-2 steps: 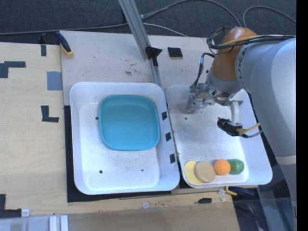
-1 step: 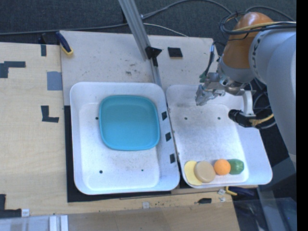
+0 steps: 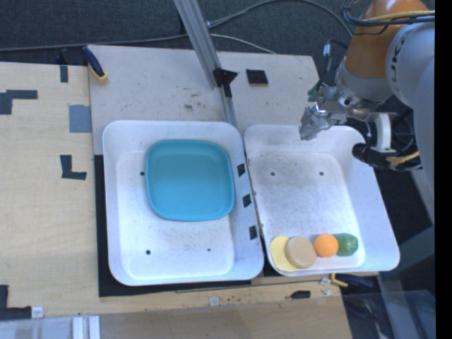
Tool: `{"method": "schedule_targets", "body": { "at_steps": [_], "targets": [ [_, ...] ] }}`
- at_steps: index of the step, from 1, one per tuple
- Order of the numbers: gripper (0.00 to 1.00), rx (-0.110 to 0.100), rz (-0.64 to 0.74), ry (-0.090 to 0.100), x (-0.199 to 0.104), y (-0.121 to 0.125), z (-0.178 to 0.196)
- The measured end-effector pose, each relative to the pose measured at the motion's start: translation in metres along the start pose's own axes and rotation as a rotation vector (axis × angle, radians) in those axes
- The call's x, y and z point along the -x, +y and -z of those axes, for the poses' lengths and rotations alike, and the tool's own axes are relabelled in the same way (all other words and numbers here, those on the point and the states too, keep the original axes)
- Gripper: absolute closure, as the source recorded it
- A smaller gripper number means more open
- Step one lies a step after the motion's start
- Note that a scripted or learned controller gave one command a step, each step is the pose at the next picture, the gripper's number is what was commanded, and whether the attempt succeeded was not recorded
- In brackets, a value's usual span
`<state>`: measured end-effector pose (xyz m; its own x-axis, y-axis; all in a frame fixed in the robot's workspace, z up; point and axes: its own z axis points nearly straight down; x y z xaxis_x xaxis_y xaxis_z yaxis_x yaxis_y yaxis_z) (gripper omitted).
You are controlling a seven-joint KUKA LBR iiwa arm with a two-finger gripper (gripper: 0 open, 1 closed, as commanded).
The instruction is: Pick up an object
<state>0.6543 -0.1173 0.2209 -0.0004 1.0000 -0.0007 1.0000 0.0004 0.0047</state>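
From my screen I see the gripper (image 3: 311, 129) hanging over the far edge of the right bin (image 3: 311, 189), near its rim. Whether it is apart or together I cannot tell, because the tips are small and blurred here; nothing is visibly held.

The things to pick lie in a row along the near wall of the right bin: a yellow flat piece (image 3: 280, 253), a beige round piece (image 3: 301, 251) partly on top of it, an orange ball (image 3: 325, 245) and a green piece (image 3: 347, 244). They touch each other or lie just beside each other. They are well apart from the gripper.

I judge they are light toy foods, probably stiff plastic and rather smooth. The orange ball may roll or slip, so I would take it across its middle from above. The neighbours on both sides leave little room, and the bin wall is close.

The left bin (image 3: 120, 210) carries a blue plate (image 3: 189, 179).
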Motion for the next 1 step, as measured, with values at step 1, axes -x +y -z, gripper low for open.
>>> {"method": "schedule_targets", "body": {
  "at_steps": [1],
  "targets": [
    [1.00,-0.001,0.000,0.000,-0.0001,0.0009,0.0470]
  ]
}}
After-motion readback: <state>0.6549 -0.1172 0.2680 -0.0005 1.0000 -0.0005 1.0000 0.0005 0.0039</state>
